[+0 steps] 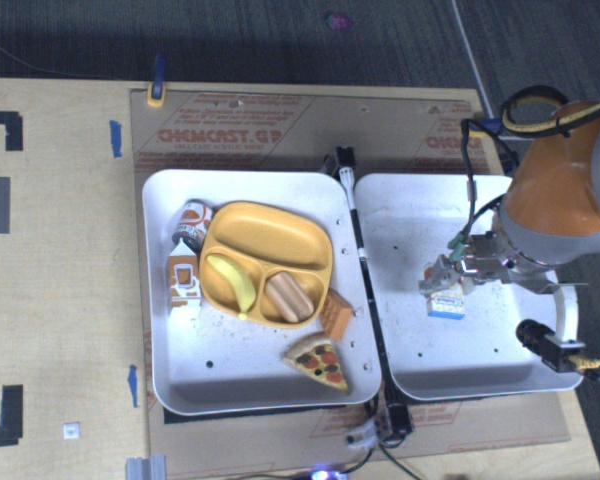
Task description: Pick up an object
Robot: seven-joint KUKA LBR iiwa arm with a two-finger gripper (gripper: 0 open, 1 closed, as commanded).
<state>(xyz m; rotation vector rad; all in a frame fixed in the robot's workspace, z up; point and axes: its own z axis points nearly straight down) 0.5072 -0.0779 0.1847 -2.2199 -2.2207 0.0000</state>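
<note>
Your gripper (448, 280) sits mid right bin (420, 363), its fingers pinching a small blue-and-white packet (447, 305) that hangs at its 6 o'clock. In the left bin (170, 368) you have a yellow plate (270, 230) holding a banana (233, 284) and sausage (289, 297), a pizza slice (320, 359) at the plate's 5 o'clock, a can (191, 224) at its 9

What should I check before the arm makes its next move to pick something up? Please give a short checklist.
1. Gripper is over the right bin: ok.
2. A target is near: small blue and white box lies just below the gripper: ok.
3. Box is between the fingers: cannot tell.
4. Box sits away from the bin walls: ok.
5. Left bin items, such as the yellow plate and pizza slice, lie far from the arm: ok.
</note>
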